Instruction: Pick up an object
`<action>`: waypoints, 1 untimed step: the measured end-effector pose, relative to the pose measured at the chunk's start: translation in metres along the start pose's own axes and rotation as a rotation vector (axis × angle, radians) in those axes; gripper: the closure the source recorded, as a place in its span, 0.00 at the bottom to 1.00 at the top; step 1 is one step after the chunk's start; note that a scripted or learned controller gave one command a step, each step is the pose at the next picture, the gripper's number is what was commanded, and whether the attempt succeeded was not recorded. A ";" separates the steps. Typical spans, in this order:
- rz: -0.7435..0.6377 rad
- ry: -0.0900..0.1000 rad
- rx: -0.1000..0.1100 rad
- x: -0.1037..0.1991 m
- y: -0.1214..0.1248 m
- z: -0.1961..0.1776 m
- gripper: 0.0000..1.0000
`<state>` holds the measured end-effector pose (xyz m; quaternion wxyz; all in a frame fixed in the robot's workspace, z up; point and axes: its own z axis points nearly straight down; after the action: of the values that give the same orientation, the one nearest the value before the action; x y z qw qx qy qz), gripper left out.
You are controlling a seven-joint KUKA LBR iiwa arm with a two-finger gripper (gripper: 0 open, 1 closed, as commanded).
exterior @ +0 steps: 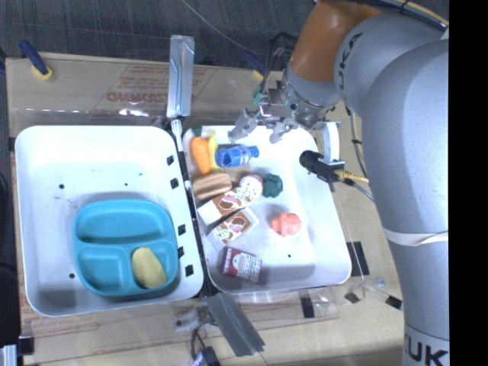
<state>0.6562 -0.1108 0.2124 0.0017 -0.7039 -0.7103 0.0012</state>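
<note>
My gripper (260,130) hangs over the far end of the right bin (329,239), its two fingers (241,129) spread open with nothing between them. Just below it lies a blue bottle (235,156) on its side, with an orange carrot (200,153) to its left. Further toward the front are a brown hot dog bun (211,183), a sprinkled pastry (250,187), a dark green lump (272,184), a pink toy (287,223), two snack packets (234,223) and a dark red packet (242,264).
The left bin (46,166) holds a blue divided tray (114,235) with a yellow potato-like object (149,268) in one compartment. A metal divider (180,75) stands between the bins at the back. The grey arm (396,128) covers the right side.
</note>
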 end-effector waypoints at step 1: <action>-0.079 -0.001 -0.007 0.001 -0.006 0.107 0.00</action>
<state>0.6497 -0.1097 0.1050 -0.0011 -0.6754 -0.7374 -0.0009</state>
